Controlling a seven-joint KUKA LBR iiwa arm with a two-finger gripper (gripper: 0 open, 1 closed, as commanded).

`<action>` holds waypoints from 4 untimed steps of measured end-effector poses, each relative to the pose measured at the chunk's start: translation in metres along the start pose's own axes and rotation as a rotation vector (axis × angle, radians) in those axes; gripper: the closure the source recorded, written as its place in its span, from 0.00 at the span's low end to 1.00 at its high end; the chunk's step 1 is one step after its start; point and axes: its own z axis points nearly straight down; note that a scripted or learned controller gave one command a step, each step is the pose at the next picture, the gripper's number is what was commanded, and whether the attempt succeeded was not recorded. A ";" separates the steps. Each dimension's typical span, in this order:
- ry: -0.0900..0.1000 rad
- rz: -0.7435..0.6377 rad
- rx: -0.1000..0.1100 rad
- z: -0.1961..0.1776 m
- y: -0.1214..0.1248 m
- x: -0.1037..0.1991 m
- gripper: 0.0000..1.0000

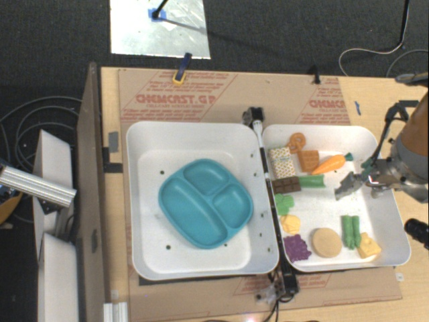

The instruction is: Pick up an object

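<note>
White right bin (382, 146); carrot (328, 164) lies tip lower-left, leaves upper-right.

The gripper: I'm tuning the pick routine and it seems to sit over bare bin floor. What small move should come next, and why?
Probably a short move toward the carrot, then down. The gripper hovers over a bare patch of the right bin with nothing between its fingers. The carrot lies just up and left of it, fairly apart from the green stick below it.
</note>
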 end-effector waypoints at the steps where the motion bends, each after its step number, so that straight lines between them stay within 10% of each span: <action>1: 0.001 0.008 0.008 0.123 -0.018 -0.058 0.00; 2: -0.001 0.002 -0.002 0.106 -0.013 -0.055 1.00; 3: 0.001 -0.006 -0.004 0.059 -0.005 0.002 1.00; 4: 0.000 0.001 -0.001 0.062 -0.006 -0.001 0.00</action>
